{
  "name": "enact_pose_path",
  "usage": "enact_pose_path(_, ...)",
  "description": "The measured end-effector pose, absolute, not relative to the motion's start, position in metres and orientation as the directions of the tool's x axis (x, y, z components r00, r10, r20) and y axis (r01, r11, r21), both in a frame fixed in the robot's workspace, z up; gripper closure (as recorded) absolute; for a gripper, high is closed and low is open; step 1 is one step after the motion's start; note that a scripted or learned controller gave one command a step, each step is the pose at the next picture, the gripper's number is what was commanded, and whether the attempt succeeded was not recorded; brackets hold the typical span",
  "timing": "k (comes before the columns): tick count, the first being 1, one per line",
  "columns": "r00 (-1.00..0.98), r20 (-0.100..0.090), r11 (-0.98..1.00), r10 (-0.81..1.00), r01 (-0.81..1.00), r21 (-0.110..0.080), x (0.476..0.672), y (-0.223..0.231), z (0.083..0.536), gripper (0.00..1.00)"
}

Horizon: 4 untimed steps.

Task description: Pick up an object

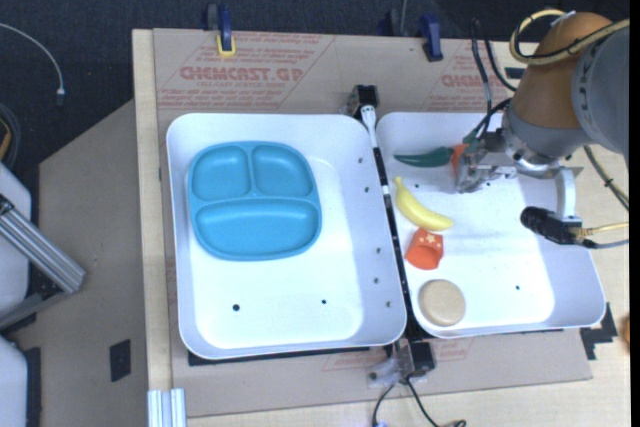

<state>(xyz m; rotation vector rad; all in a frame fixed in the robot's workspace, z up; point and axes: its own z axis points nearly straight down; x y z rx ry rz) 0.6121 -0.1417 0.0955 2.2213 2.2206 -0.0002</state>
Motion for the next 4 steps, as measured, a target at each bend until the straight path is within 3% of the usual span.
enact_pose_path(1, -0.001, -0.002, 0.001, 1.000, 1.000, 0.005, 0.623, -0.138, 0.147, 1.00)
enact_pose_path(2, -0.001, -0.002, 0.001, 1.000, 1.000, 0.008, 0.620, -0.141, 0.210, 1.00)
enact_pose_path(3, -0.001, -0.001, 0.001, 1.000, 1.000, 0.003, 0.620, -0.141, 0.213, 1.00)
enact_pose_path(4, -0.006, 0.002, 0.006, 1.000, 1.000, -0.001, 0.625, -0.087, 0.211, 1.00)
